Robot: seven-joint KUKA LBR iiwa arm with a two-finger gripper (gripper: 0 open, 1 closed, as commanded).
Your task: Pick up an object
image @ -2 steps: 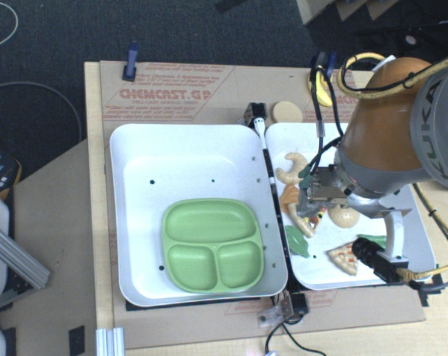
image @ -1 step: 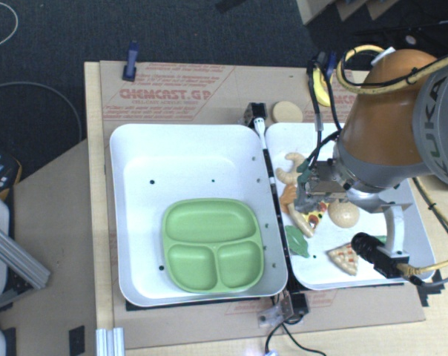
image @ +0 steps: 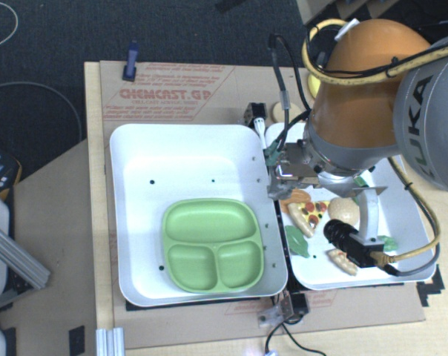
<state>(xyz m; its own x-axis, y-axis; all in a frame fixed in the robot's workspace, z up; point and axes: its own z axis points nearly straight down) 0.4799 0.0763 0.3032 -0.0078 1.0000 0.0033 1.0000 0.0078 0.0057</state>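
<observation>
My gripper hangs low over the left part of the right bin, under the big orange and grey wrist. Just below it lie several small toy foods: a pizza slice, a pale round piece, a yellowish strip and a green leaf. A tan ridged piece rests near the bin's front. The arm hides much of this bin's back half.
The left bin holds a green divided plate at its front. A small green scrap lies at the right bin's right side. The wall between the two bins runs right beside the gripper.
</observation>
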